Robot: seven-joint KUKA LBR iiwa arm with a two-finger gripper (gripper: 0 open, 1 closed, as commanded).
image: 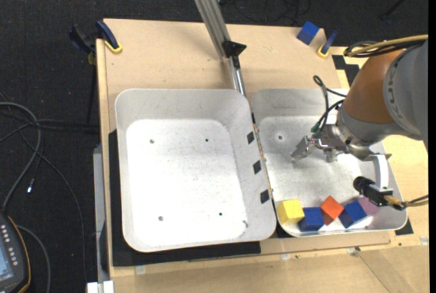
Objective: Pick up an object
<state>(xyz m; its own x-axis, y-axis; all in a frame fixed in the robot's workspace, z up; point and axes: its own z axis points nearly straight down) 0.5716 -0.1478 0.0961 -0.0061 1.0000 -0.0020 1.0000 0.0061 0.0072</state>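
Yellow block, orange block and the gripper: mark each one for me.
yellow block (290,210): camera view, its top face.
orange block (332,207): camera view, its top face.
gripper (300,150): camera view, by its fingertips.

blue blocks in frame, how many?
3. Two blue blocks lie in the right bin along its near edge; one sits on the bench's far right corner. More may be hidden under the arm.

The tan worktop (170,56) carries two white bins side by side, the left bin (182,169) and the right bin (286,114), with a blue block (308,32) near its far right corner.
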